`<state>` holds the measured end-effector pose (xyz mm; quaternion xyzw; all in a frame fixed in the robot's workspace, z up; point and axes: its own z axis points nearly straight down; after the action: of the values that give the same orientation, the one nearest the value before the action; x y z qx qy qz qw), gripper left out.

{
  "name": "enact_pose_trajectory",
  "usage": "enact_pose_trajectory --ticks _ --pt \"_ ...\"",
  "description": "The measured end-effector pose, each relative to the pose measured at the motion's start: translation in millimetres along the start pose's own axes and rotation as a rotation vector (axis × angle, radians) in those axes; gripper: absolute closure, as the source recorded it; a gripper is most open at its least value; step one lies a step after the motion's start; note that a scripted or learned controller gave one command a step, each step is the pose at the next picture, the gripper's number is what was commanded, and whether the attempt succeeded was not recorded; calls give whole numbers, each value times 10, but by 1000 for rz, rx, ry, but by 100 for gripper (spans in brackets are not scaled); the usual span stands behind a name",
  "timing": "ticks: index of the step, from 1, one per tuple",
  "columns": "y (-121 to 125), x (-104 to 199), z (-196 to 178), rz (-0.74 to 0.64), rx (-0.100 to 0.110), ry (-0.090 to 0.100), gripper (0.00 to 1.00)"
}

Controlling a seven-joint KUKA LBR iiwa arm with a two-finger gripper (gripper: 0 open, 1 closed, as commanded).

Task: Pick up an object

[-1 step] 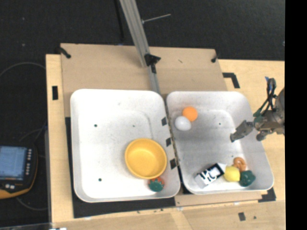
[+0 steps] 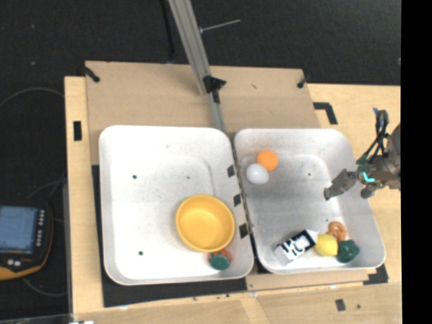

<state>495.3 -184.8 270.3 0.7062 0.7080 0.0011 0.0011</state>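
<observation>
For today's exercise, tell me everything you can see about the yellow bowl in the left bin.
The yellow bowl is round, plain and looks like smooth plastic. It sits upright, open side up, with nothing visible inside. It rests on the floor of the left bin, toward the corner nearest the camera on the side by the right bin. A small green and red item lies right at its near rim, apparently touching it. The gripper is apart from it, over the right bin.

Yellow bowl (image 2: 205, 223) in left bin (image 2: 135, 154)
</observation>
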Motion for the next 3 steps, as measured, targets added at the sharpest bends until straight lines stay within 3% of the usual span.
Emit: enact_pose_trajectory --ticks 3 --pt "104 50 1422 4 6 -2 0"
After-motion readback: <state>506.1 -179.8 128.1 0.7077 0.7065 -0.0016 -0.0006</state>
